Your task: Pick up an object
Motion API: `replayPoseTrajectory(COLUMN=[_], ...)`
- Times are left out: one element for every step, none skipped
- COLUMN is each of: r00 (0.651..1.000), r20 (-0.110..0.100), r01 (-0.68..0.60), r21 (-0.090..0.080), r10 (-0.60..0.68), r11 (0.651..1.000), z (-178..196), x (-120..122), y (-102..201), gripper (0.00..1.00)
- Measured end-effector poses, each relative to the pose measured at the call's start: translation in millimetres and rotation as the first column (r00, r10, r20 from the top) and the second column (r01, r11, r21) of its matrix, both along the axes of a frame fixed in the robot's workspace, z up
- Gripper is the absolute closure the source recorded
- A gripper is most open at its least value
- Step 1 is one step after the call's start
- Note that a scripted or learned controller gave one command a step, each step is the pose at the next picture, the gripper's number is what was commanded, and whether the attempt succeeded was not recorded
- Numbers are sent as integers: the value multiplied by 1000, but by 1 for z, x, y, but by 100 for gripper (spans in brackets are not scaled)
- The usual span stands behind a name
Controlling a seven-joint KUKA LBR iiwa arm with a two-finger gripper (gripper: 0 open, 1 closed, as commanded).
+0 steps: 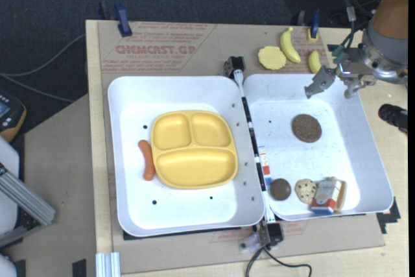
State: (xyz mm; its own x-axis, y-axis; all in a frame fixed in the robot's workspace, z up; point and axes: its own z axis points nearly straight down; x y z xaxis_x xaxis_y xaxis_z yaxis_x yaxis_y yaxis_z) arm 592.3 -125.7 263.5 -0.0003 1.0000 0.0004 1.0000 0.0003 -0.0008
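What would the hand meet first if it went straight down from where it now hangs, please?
Probably the bare white floor at the far edge of the right bin; the hand hangs open there, though its depth is hard to judge.

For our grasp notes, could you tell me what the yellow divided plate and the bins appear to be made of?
The yellow divided plate looks like moulded plastic: uniform colour, rounded compartment ridges, soft sheen. The left bin and right bin look like thin formed white plastic with smooth rounded corners, though coated metal cannot be excluded.
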Motion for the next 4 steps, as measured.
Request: replayPoseTrajectory(r00=[1000, 1000, 1000, 1000], r20=[-5, -8, -4, 2], r01=[1, 3, 1, 2], r21=[0, 1, 1, 0], r10=[-1, -3, -1, -2], r11=[1000, 1000, 1000, 1000], z=[-68, -186, -179, -168], x=[27, 22, -7, -5], y=[-9, -35, -29, -29], gripper=[0, 0, 0, 100])
